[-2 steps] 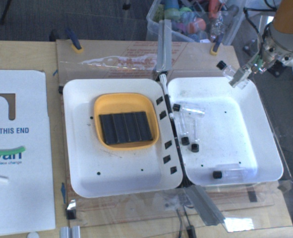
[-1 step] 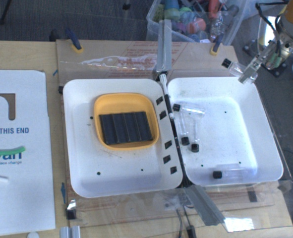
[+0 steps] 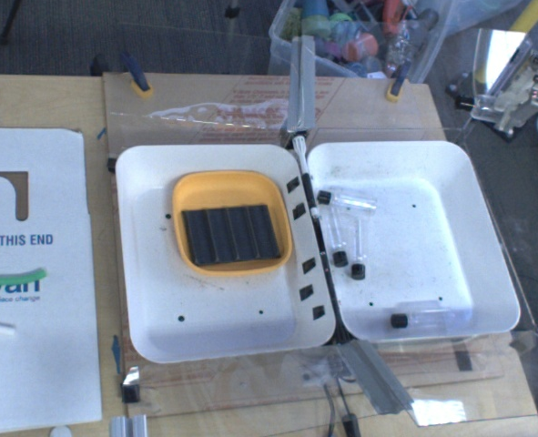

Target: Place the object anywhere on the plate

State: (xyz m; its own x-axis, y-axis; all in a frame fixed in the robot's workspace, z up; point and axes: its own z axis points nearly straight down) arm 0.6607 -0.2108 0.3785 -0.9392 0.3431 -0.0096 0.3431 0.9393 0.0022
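four clear vials in right bin — one yellow plate left.

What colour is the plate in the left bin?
Orange-yellow; the plate shows best in the camera view, under a dark ribbed object.

Figure. At the view's upper right, off the worktop on the side from which the arm reaches in, stands a pale metal assembly with a bright, reflective flat plate and light-coloured framing below it. It is tilted and partly cut by the frame's edge. Whether it is part of the robot cannot be told.
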